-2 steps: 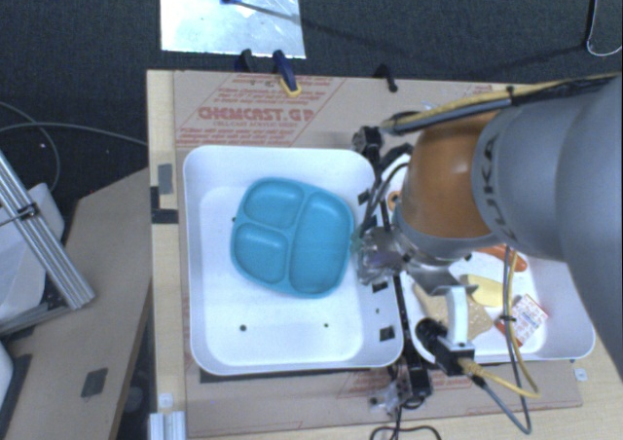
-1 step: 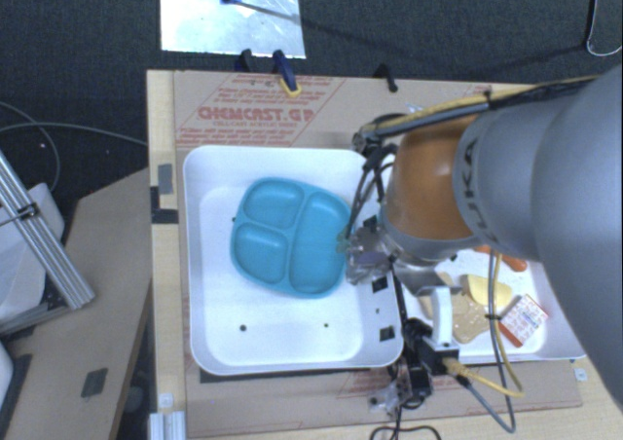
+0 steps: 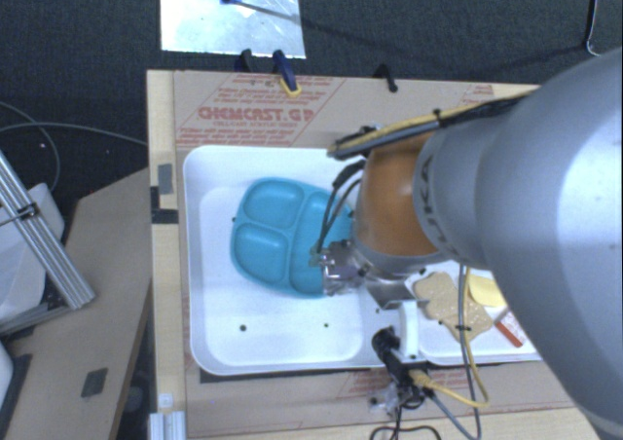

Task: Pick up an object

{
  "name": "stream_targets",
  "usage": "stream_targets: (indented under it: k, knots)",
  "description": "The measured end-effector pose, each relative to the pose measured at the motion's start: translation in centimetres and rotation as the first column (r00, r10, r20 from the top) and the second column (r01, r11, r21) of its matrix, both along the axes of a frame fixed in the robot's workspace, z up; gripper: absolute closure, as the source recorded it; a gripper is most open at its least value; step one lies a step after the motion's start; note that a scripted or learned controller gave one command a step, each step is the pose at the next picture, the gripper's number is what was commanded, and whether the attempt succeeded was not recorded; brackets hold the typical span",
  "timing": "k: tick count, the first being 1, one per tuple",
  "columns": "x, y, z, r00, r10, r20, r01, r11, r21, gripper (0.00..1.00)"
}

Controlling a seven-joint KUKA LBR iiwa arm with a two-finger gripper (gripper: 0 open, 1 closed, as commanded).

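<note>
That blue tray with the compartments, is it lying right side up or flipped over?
Right side up. The blue divided tray lies in the left white bin, its hollow compartments facing the camera, with nothing visible in them.

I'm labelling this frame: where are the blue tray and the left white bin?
blue tray [image 3: 277,234]: camera view, on its middle divider.
left white bin [image 3: 263,336]: camera view, on its bare floor in front of the tray.

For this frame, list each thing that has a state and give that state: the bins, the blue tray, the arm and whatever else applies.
Blue plastic divided tray: lying flat in the left bin, open side up, its right edge under the arm's wrist.
Left shallow white bin: holds the blue tray.
Right shallow white bin: holds a tan flat piece and a yellow item, partly covered by the arm.
Grey arm with orange band: reaching low over the seam between the bins.
</note>
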State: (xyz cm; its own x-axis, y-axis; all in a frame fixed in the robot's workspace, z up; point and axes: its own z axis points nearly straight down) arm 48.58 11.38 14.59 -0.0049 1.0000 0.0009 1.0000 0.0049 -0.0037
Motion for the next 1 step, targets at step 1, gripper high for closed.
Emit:
stream_targets:
  k: [1]
  knots:
    - [1.98, 5.94, -5.97, 1.0, -0.001, 0.018, 0.001, 1.0, -0.003, 1.0]
